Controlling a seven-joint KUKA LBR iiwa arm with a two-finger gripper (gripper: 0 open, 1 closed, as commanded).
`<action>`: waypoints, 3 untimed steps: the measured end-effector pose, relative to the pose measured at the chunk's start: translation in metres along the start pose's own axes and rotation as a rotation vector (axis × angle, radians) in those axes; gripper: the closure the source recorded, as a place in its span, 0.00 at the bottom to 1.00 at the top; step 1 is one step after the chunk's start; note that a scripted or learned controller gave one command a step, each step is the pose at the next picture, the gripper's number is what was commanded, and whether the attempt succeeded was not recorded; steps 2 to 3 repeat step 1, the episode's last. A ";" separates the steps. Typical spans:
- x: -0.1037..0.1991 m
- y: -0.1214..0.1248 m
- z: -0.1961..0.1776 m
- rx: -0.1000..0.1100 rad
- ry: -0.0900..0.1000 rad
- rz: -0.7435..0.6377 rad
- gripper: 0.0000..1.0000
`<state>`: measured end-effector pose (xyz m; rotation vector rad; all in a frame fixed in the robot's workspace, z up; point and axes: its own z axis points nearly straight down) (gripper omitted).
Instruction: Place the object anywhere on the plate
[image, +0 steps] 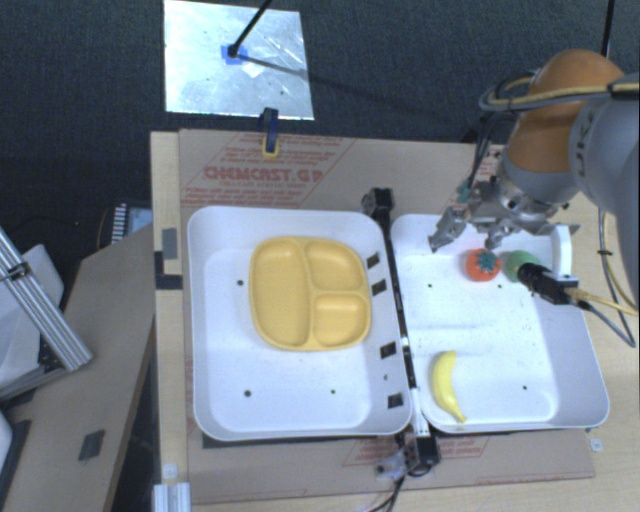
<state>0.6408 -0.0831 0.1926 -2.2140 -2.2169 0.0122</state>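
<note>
I see a small yellow plastic banana (448, 386) at six o'clock in the right white bin (560, 400), a round red-orange toy fruit (481, 264) at twelve; both look light, slick. My hand (468, 238) hangs spread beside the fruit, pinching nothing; I'd grip its middle. Yellow sectioned plate (306, 292) sits in the left bin

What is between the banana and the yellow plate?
In the camera view, the black divider where the two white bins meet lies between the banana and the yellow plate. Otherwise that stretch is bare white bin floor.
</note>
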 end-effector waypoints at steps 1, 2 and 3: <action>0.000 0.003 -0.007 -0.012 -0.001 -0.002 0.00; 0.000 0.003 -0.007 -0.012 -0.001 -0.002 0.00; 0.000 0.003 -0.007 -0.012 -0.001 -0.002 0.00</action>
